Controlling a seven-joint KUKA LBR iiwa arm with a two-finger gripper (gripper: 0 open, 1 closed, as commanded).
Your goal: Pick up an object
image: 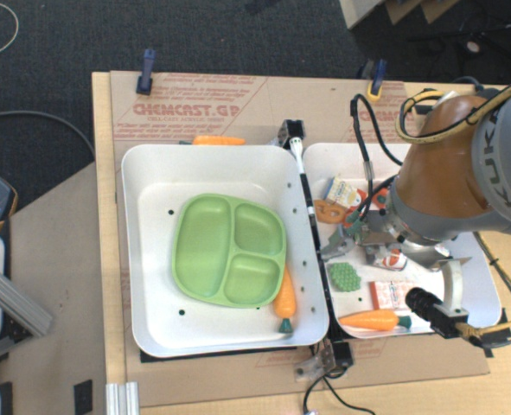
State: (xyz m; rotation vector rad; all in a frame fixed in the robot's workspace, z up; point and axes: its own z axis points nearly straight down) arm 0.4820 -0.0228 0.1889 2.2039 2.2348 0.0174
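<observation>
My gripper hangs low over the left half of the right bin, under the bulky grey and orange wrist. Around it lie several small things. A brown pretzel-like piece and a white packet sit just behind it. A green bumpy ball rests just in front of it. A red and white box and an orange carrot lie near the bin's front edge. I see nothing clearly held. The arm hides the middle and right of this bin.
The left bin holds a green divided plate with a second carrot against its front right corner. An orange item lies on the bench behind that bin. Black clamps mark the seam between the bins.
</observation>
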